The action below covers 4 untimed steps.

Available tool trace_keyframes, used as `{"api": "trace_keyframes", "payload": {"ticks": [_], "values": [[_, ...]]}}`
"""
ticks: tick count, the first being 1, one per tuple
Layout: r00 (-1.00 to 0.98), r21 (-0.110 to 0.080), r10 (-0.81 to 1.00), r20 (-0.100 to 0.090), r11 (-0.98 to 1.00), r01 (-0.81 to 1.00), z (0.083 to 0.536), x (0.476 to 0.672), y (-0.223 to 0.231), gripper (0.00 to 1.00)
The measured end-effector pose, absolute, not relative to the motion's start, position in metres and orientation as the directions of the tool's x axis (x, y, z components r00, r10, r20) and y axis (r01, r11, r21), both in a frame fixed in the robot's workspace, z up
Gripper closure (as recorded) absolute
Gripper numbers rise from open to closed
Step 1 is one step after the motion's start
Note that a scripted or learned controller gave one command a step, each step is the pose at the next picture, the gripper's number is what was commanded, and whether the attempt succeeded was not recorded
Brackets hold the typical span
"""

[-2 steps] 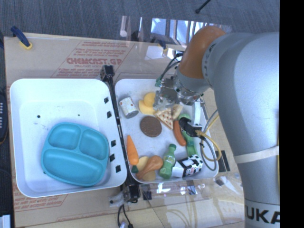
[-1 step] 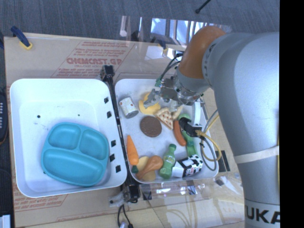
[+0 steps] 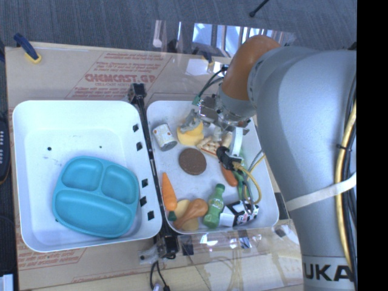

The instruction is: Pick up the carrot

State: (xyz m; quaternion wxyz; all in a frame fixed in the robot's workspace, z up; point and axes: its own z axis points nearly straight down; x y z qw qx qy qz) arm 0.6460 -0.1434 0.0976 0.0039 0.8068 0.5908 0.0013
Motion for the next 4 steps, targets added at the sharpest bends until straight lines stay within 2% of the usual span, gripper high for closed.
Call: {"api": "trace_keyframes", "payload": {"ticks": [1, 2, 3, 4], "values": [[0.296, 0.000, 0.955, -0.001, -0.296, 0.955, 0.107, 0.645, -0.142, 1.00], [0.517, -0.001, 0.856, -0.003, -0.517, 0.856, 0.231, 0.655, -0.089, 1.00], [0.518, -0.006, 0.856, -0.004, -0.518, 0.856, 0.228, 0.654, -0.089, 0.00], [0.557, -0.017, 0.831, -0.011, -0.557, 0.831, 0.120, 0.649, -0.111, 0.00]]}}
